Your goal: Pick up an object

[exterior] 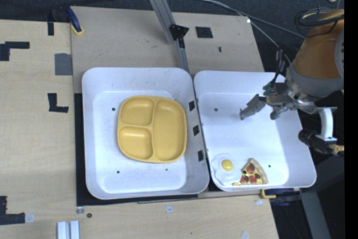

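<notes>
I log two shallow white plastic bins (100, 176), the left one carrying a mustard-yellow three-compartment plastic tray (151, 129). In the right bin I note a white toy fried egg with a yellow yolk (225, 165) and a tan toy pizza slice with red topping (253, 172). The bench is a pale tan wooden board (33, 137) patched with black tape, and the grey arm (320, 61) shows its orange band.

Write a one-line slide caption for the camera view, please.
Open gripper above the right bin, away from the toy fried egg and pizza slice; yellow divided plate in the left bin.
</notes>
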`<state>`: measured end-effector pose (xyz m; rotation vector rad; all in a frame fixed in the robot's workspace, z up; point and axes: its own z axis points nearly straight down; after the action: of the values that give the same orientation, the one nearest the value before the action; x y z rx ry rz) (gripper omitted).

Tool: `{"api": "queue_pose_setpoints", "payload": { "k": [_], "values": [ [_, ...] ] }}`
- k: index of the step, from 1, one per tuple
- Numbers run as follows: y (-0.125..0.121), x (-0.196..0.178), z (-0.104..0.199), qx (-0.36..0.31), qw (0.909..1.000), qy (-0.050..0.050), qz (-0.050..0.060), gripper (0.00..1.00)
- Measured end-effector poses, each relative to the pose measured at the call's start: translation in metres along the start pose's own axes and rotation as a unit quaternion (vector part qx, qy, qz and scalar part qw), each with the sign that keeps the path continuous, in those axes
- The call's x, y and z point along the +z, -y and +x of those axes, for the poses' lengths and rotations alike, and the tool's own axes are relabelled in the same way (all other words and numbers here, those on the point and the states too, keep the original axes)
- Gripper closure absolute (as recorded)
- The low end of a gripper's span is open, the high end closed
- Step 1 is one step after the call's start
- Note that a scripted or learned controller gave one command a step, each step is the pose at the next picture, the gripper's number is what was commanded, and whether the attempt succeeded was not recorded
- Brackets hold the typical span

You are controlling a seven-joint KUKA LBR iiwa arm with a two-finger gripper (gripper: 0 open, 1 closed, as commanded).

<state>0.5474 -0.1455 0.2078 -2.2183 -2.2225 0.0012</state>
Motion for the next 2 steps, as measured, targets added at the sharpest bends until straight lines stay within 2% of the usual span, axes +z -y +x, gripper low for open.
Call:
{"api": "queue_pose_setpoints", "payload": {
  "k": [2],
  "values": [
    [0.007, 0.116, -0.01, 0.001, 1.0, 0.0, 0.002, 0.0]
  ]
}}
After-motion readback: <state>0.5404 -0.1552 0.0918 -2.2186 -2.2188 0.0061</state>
